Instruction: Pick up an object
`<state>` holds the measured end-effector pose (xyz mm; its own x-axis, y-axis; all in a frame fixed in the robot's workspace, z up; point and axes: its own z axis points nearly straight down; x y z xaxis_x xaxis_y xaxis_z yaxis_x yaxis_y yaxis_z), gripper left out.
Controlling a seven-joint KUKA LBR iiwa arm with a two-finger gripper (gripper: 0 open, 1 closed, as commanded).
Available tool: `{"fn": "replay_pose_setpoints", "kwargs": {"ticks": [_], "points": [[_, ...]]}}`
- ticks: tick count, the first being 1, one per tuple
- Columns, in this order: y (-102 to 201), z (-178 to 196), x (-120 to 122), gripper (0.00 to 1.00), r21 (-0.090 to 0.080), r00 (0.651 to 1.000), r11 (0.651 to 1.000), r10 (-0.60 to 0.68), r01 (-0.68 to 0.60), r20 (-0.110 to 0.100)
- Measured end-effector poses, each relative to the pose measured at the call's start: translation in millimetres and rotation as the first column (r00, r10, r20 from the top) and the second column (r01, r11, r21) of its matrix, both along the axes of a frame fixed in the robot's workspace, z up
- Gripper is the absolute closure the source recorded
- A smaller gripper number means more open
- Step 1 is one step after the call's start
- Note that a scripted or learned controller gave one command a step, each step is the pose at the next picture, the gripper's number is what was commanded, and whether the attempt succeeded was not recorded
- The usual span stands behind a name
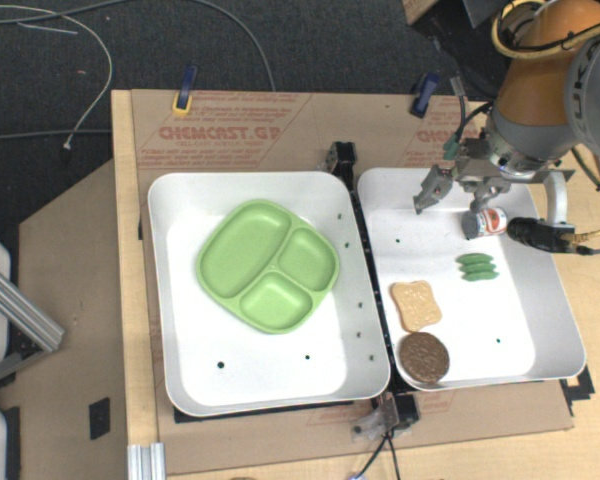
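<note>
1. Camera view, the arm: the grey arm (555, 58) with its orange band reaches in from the right and hangs over the far part of the right bin (540, 358). Its gripper (450, 203) points down with the jaws spread wide apart, one finger toward the left near the bin's far edge, the other to the right. Nothing sits between them.
2. Camera view, right bin: a small red and white object (493, 221) lies just beside the right finger, whether touching I cannot tell. Nearer the camera are a green pea pod (477, 266), then a slice of toast (416, 304), then a round brown cookie (423, 357) at the bin's near edge; toast and cookie nearly touch.
3. Camera view, left bin (180, 368): a green divided plate (268, 265) with three compartments lies tilted near the middle, well apart from the gripper.
4. Both bins rest on a cardboard sheet (230, 123) covering the bench.
</note>
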<state>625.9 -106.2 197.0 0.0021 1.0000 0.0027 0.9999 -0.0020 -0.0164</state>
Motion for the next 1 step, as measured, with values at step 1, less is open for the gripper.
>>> {"fn": "replay_pose_setpoints", "kwargs": {"ticks": [1], "points": [[0.2,9.1,3.0,0.0,-0.002,1.0,1.0,0.003,-0.003,0.015]]}}
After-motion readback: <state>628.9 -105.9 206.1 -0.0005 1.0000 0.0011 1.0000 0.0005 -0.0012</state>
